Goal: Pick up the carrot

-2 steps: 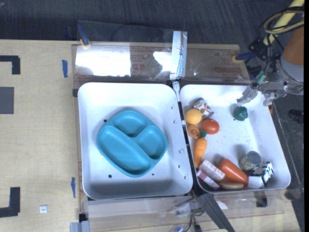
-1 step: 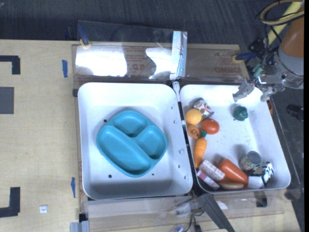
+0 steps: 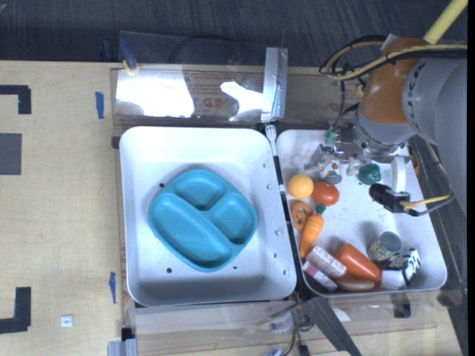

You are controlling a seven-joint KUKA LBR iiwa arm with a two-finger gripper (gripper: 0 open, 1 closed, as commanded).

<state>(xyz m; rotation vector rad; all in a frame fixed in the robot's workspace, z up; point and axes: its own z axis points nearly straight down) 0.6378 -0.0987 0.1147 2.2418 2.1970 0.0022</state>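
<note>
A grey KUKA iiwa arm (image 3: 438, 95), smooth and rounded, with a glossy orange band (image 3: 387, 87) above the wrist. Thin yellow and black cables (image 3: 347, 56) loop beside the band; another yellow cable (image 3: 429, 201) ends in a black connector. The metal-and-black two-finger gripper (image 3: 340, 158) carries small teal fittings.

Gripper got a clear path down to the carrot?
Probably yes. The carrot lies uncovered in the right bin, top exposed; a tomato at its green end could crowd the gripper, which is just above it.
</note>
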